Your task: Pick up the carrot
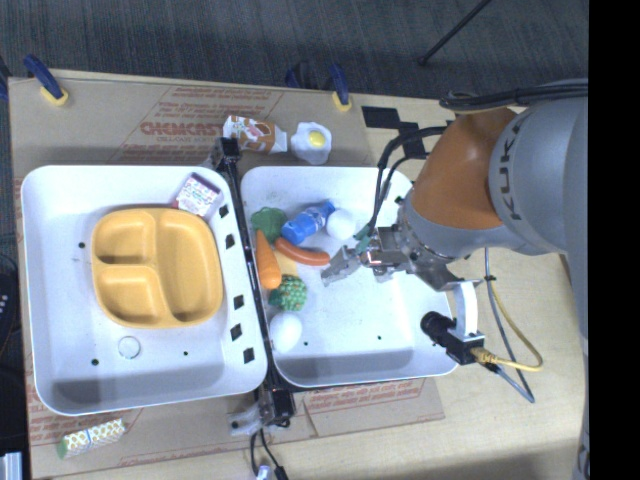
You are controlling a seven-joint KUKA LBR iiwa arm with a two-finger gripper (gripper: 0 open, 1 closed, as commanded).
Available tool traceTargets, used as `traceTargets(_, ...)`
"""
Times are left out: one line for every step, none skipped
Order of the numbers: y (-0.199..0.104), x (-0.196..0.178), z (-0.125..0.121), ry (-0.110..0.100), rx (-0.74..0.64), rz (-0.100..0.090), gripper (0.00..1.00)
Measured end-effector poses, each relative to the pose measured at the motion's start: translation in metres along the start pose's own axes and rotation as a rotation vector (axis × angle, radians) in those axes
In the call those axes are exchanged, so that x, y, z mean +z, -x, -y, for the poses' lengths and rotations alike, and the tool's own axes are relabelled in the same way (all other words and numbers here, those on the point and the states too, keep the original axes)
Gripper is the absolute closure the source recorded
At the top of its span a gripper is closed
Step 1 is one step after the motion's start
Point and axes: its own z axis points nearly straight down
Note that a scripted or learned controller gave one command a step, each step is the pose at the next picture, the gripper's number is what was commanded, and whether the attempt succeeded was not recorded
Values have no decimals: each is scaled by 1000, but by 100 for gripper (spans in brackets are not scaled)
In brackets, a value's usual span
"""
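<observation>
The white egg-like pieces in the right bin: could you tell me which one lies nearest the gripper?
The upper egg, beside the blue bottle, lies just left of the gripper. The other egg sits farther off, near the bin's lower-left corner below the green corn-like toy.

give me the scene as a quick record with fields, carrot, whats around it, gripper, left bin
carrot: carrot lies in the right bin, against its left wall, lengthwise along that wall
neighbours: green leafy item above it, red sausage to its right, green studded item below, white egg lower still
gripper: gripper sits low in the right bin, right of the sausage, apart from the carrot
jaws: nothing seen between them
left bin: yellow divided tray
</observation>
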Motion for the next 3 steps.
traceTargets(-24,65,-93,1,185,1,0)
traceTargets(-25,101,-55,9,146,9,0)
traceTargets(-27,92,-54,2,141,4,100)
